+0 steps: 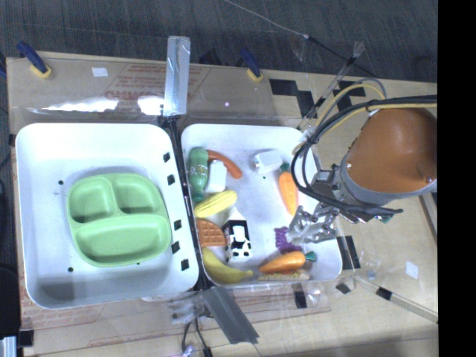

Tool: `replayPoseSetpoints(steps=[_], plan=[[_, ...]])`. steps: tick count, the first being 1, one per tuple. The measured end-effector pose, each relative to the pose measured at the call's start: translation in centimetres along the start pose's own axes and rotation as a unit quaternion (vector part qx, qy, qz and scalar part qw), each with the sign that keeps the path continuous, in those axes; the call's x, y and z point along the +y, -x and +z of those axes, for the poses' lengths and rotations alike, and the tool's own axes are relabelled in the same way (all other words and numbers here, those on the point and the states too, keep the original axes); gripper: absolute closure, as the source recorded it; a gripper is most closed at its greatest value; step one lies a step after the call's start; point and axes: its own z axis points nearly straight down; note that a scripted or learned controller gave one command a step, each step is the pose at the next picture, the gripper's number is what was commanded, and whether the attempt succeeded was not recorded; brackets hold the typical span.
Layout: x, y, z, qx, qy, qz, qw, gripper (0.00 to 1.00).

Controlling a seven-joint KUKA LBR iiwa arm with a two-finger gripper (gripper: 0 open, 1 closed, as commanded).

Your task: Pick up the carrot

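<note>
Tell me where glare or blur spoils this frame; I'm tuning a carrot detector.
Camera view: glare streaks the clear sheet behind the left bin; the carrot is evenly lit and fairly sharp; the gripper is a soft metallic tangle; the green tray casts a faint shadow.

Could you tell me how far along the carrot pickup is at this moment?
Done: the gripper has been brought over the right bin, near its right wall. In hand: nothing visibly; it hovers between two carrots, the upper carrot and the lower carrot, both lying on the bin floor. Left: closing on one carrot and lifting it. The green tray sits in the left bin.
</note>
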Motion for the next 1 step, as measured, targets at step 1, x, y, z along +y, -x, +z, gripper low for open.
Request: replayPoseSetpoints(steps=[1], plan=[[-6.44, 5.23, 8.62, -0.001, 0.001, 0.0, 1.0, 1.0]])
